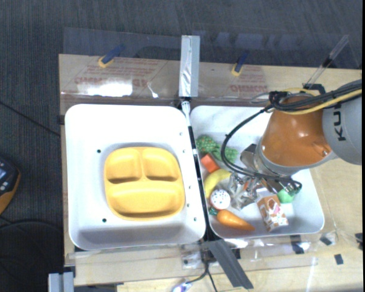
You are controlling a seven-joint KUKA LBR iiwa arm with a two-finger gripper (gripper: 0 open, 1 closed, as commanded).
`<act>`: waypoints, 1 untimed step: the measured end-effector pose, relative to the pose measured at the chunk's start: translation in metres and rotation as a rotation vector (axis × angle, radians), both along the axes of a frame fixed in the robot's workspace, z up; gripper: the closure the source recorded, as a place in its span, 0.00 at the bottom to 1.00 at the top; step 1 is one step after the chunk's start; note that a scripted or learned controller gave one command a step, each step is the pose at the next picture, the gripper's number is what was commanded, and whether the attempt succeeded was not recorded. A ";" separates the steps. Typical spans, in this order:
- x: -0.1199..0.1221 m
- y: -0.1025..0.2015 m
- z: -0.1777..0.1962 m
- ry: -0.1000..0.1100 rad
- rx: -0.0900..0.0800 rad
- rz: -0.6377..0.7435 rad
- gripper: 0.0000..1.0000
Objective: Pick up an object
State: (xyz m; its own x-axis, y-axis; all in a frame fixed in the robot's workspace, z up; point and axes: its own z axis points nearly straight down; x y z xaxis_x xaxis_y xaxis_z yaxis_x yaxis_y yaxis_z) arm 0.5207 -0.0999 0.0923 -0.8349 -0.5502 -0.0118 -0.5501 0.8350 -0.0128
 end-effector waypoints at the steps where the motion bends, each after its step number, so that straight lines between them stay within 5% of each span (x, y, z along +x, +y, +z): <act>1: -0.002 -0.001 0.000 -0.002 0.001 -0.088 0.00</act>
State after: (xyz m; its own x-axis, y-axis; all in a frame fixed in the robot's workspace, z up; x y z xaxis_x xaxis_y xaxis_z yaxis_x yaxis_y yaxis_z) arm 0.5190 -0.1005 0.0923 -0.8801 -0.4746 -0.0137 -0.4745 0.8802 -0.0125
